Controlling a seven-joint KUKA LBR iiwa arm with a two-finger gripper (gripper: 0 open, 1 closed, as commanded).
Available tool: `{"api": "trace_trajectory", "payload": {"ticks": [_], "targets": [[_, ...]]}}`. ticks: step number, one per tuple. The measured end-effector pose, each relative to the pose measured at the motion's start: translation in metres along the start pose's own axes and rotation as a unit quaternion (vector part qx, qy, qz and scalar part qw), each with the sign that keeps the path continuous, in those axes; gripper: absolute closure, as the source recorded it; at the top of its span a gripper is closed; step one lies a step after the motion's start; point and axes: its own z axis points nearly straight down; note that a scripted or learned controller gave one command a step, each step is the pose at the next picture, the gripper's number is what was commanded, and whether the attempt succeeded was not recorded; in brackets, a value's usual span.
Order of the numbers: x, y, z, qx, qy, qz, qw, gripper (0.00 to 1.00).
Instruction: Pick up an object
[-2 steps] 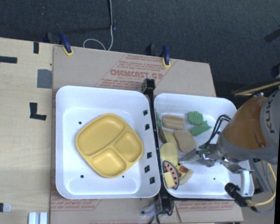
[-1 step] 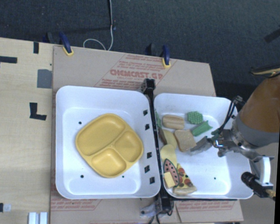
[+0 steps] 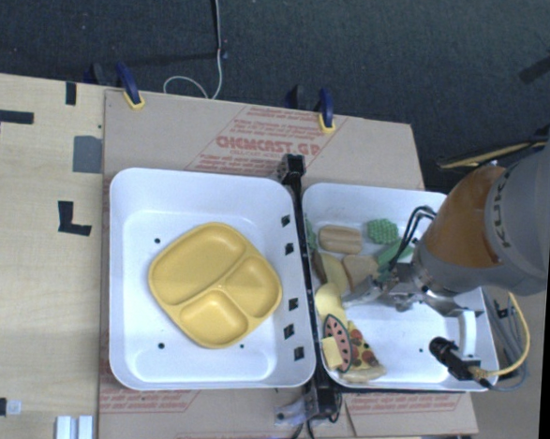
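The pincer hangs low inside the right bin, at the end of the grey arm with its orange band. Whether it is released or clenched cannot be told.

The things it could pick up are toy foods crowded into the part of this bin toward the view's left. Just above the pincer in the view lies a tan bread roll, oblong and smooth. Between the roll and the pincer sit tan, blocky pieces, touching or nearly touching the pincer's tip; which of the two is unclear. Up and a little to the right of it is a green piece with a bumpy surface, near the arm's cable. Just left and below the pincer lies a pale yellow, rounded piece, and further below that a pizza slice with dark and red spots, lying flat by the bin's near wall.

Well to the left of the pincer, the left bin holds a yellow divided plate with three compartments. Both bins rest on a brown cardboard sheet with red print, clipped at its far edge by blue clamps. Under it is a light wooden bench with black marks. Beyond the bench is dark carpet, crossed by a thin cable.
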Motion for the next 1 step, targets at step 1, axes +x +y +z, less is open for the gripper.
{"api": "trace_trajectory", "payload": {"ticks": [1], "targets": [[-0.0301, 0.0922, -0.0065, -0.005, -0.002, -0.001, 1.0000, 0.00]]}}
